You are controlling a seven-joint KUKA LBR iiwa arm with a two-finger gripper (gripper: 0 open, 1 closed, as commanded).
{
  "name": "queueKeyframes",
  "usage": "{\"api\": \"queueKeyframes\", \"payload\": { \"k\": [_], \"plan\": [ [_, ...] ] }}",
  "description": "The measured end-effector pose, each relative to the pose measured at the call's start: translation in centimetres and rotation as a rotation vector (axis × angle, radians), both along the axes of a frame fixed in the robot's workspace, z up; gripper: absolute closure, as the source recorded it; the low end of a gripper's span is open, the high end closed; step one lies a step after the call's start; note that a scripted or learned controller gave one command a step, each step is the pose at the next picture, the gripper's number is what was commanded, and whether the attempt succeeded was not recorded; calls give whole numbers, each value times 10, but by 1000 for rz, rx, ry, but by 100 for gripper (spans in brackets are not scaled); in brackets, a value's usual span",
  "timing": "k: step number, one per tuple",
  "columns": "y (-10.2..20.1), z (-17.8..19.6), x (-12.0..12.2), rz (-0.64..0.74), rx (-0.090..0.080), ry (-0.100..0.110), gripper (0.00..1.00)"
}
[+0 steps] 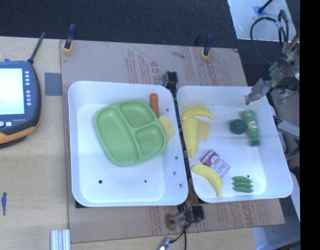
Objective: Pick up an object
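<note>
My gripper [253, 96] hangs over the far right corner of the right bin [269, 191], reaching in from the right edge, and nothing shows in it. Just below it a green bottle [250, 126] lies beside a dark green round piece [237, 126]. A banana [197, 112] and pale yellow pieces [195, 132] lie at the bin's left side. Toward the near side lie a red and white packet [216, 163], a second banana [209, 177] and green pea pods [242, 184].
The left bin [123, 191] holds a green divided plate [130, 132], an orange stick [154, 104] and a yellow piece [168, 126] at the plate's right. A handheld control pad [14, 100] lies on the bench at the far left. Clamps [171, 79] join the bins.
</note>
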State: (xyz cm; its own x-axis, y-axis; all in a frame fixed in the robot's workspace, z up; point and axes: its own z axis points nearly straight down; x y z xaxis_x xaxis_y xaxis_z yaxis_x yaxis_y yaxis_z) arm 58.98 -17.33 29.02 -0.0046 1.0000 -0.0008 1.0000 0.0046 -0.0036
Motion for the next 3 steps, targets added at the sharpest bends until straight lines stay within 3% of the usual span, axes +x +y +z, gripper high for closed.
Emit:
{"api": "queueKeyframes", "payload": {
  "k": [1, 2, 3],
  "plan": [
    [-25, -148, 29, 0, 0, 3, 0],
    [-20, -183, 36, 5, 2, -11, 0],
    [-30, -188, 30, 11, 9, -22, 0]
  ]
}}
